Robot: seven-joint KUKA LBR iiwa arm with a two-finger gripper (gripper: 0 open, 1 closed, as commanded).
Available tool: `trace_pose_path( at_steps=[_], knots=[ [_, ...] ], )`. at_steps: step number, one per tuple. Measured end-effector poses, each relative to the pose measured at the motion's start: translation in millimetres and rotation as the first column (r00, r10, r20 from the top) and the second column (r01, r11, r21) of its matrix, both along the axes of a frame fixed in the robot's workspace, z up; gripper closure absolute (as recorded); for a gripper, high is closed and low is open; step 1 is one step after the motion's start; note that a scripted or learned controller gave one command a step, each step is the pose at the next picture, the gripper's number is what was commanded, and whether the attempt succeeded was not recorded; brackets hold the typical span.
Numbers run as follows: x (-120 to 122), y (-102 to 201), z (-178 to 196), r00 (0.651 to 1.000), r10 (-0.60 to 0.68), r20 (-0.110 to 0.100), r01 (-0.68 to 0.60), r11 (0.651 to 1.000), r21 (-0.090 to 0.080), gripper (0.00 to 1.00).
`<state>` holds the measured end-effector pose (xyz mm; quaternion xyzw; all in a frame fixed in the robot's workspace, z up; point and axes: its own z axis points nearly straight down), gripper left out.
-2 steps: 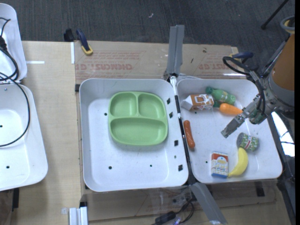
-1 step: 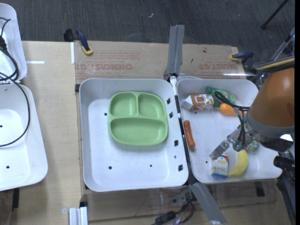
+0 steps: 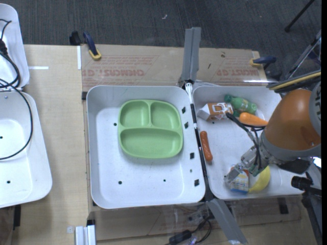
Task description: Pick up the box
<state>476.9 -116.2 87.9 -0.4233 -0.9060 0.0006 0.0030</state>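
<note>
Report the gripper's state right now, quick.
Gripper: low in the right bin, right at the small box beside the banana. Open, shut or holding cannot be told from this view.

In your right bin (image 3: 219,190), the tool (image 3: 240,173) sits low over a small box (image 3: 239,184) beside a banana (image 3: 261,180) near the front. A hot dog (image 3: 206,146), carton (image 3: 216,111), carrot (image 3: 251,119) and green item (image 3: 240,104) lie farther back. Your left bin (image 3: 102,188) carries a green divided plate (image 3: 150,128).

Tray (image 3: 150,129) in left bin (image 3: 102,152)
</note>
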Motion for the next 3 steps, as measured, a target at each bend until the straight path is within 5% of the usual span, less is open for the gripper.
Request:
trace_pose_path(
  at_steps=[1,2,3],
  knots=[
    [43.0,-4.4,23.1,1.000,0.018,0.002,-0.018,1.000,-0.001,0.00],
    [0.0,-25.1,0.0,0.995,0.096,0.000,-0.096,0.995,0.001,0.00],
    [1.3,-25.1,6.5,0.996,0.094,-0.001,-0.094,0.996,0.003,1.00]
  ],
)
